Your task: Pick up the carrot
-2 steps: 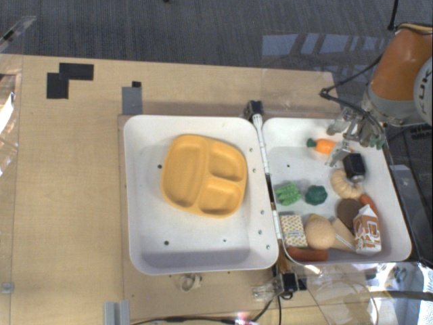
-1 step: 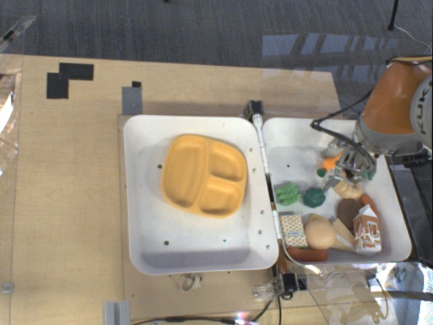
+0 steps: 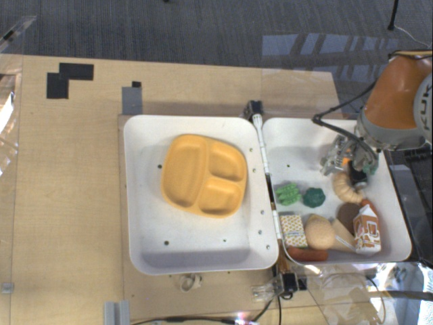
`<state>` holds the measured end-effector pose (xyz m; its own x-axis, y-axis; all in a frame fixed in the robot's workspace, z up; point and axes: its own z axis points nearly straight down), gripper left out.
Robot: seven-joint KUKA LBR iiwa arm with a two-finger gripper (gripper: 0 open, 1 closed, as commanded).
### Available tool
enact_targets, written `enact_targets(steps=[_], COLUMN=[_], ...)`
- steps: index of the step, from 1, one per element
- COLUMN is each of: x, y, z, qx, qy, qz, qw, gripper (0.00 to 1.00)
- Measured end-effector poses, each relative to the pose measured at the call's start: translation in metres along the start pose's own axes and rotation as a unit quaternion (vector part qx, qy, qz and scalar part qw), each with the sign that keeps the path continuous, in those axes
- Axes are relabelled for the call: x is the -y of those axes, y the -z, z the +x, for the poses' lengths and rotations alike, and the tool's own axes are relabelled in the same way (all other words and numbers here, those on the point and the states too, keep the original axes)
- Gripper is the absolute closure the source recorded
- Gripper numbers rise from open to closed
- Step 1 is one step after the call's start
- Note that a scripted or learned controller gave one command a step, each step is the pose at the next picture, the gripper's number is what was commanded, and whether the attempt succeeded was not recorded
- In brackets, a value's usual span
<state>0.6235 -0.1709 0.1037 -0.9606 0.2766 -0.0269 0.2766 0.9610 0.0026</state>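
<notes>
The carrot (image 3: 348,160), probably the small orange bit, sits right at the end effector (image 3: 340,162), just above a croissant (image 3: 348,188) in the right bin (image 3: 298,137). I cannot tell its grip. 2 bins rest on a tan table (image 3: 67,202); grey carpet lies beyond.

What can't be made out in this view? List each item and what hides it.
Camera view:
- Small orange bit beside the silver two-finger tool: too small and crowded by the tool to identify as the carrot.
- Red sausage-shaped piece: partly covered by the tan round bun.
- Brown rounded piece: partly behind the white-and-orange carton.
</notes>
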Motion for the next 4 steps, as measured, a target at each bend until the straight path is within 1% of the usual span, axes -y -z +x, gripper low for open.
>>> enact_targets(steps=[1,2,3,4], x=[0.000,-0.007,-0.019,0.021], y=[0.000,-0.016,-0.016,-0.015], z=[0.000,-0.016,-0.007,0.018], qx=[-0.001,-0.007,-0.007,-0.007], qy=[0.000,-0.154,-0.389,-0.475], qz=[0.000,0.002,0.004,0.005], qw=[1.0000,0.9880,0.9214,0.8801], gripper=[0.00,0.00,0.00,0.00])
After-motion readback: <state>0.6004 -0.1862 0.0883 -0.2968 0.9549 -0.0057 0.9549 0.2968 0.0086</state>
